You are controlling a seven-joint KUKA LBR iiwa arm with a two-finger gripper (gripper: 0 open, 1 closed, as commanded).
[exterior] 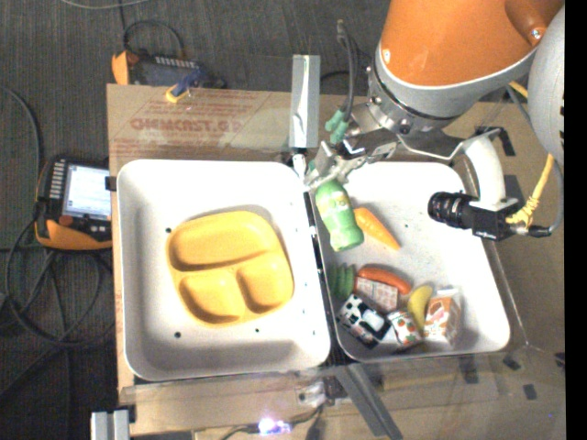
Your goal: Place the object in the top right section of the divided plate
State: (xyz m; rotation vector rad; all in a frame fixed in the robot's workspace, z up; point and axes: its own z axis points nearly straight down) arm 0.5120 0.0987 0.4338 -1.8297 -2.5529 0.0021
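Note:
A yellow divided plate (186, 242) lies in the left white bin (138, 200), with one long section at the top and two smaller ones below. My gripper (337, 165) hangs over the top left corner of the right bin (477, 273), close to the wall between the bins. It is shut on the cap end of a green bottle (339, 218), which hangs below the fingers, tilted, with its base pointing toward the front. The bottle sits just right of the dividing wall, apart from the plate.
In the right bin an orange carrot (379, 229) lies beside the bottle. Further front are a sausage (385, 278), a cow-patterned box (362, 319), a banana (420, 302) and small cartons (443, 317). A black camera (463, 211) juts in from the right.

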